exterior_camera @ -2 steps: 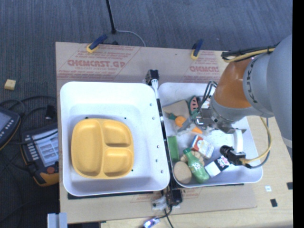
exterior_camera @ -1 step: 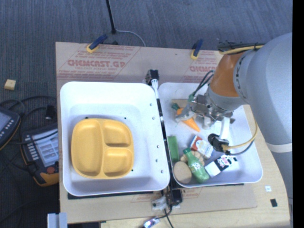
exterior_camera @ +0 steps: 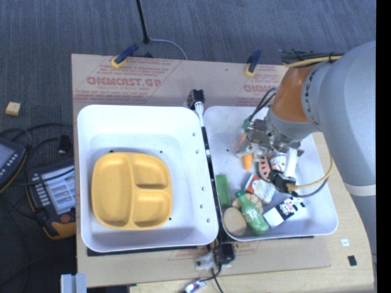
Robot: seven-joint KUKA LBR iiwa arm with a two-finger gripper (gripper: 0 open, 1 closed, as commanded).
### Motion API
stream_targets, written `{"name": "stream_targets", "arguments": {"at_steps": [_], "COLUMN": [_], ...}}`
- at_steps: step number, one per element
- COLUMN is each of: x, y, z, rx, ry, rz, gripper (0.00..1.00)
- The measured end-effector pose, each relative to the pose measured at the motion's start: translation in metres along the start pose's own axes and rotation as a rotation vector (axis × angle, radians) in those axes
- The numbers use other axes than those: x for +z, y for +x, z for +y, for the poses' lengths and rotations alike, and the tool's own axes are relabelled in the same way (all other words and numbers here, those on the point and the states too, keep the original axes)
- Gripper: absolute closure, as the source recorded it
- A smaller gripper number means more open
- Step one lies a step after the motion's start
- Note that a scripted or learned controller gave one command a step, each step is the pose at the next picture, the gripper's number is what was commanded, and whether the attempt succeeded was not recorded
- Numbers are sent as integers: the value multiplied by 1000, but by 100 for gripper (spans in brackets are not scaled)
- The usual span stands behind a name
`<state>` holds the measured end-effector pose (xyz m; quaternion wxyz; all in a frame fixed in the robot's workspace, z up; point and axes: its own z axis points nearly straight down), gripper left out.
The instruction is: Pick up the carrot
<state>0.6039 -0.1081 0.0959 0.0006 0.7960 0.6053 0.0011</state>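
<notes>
Your arm (exterior_camera: 351, 96) is big, round and light grey, and it looks smooth. You can see an orange band (exterior_camera: 292, 96) near the wrist. Below the band sits a grey metal part with small bits on it. A thin yellow cable (exterior_camera: 317, 185) loops out from it, and dark wires (exterior_camera: 264, 102) curl beside the band.

Robotics laboratory test cell. A grey industrial arm with an orange band (exterior_camera: 342, 96) reaches over a surface covered by printed brown cardboard (exterior_camera: 122, 81), held by yellow-and-blue spring clamps (exterior_camera: 124, 55). Two shallow white plastic bins (exterior_camera: 140, 116) sit side by side; a handheld control pendant (exterior_camera: 52, 194) and black cables (exterior_camera: 36, 133) lie on grey carpet (exterior_camera: 61, 17).
</notes>
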Motion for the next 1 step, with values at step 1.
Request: {"name": "stream_targets", "arguments": {"at_steps": [1], "x": [-86], "y": [68], "z": [27], "rx": [112], "ry": [6], "rz": [-3], "gripper": [100]}}
